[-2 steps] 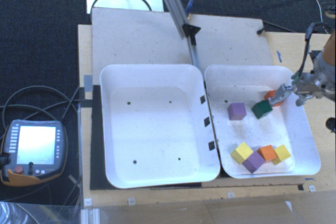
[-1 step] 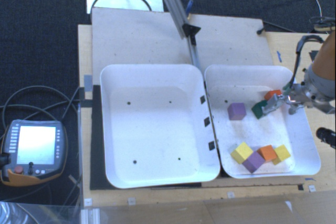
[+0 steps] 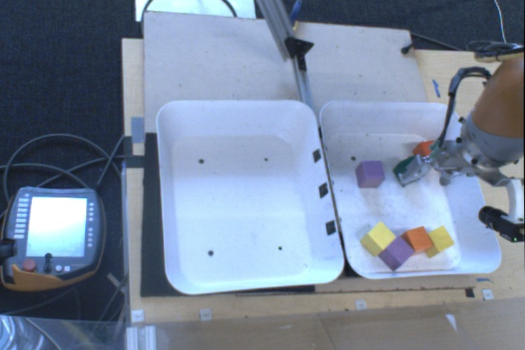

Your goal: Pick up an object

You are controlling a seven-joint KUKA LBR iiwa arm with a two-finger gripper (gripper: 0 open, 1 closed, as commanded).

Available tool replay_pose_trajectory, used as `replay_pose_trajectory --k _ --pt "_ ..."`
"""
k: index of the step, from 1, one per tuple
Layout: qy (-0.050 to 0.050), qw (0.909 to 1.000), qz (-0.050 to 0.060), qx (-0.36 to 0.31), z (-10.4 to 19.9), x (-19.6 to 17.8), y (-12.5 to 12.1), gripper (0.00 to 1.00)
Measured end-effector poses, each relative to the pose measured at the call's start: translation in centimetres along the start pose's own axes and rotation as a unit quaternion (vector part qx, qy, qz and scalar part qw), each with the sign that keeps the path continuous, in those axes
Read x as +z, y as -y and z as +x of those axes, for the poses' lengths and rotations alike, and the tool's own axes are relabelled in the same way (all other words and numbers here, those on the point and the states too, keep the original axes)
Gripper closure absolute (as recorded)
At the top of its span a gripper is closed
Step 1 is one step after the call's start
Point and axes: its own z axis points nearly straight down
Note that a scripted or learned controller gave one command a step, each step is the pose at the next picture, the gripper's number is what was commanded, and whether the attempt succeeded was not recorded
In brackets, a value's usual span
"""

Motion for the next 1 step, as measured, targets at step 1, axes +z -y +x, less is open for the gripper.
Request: replay_pose_trajectory --k 1 --pt "0.001 1.0000 -0.003 -0.001 -0.06 -1.35 -0.15 1.00"
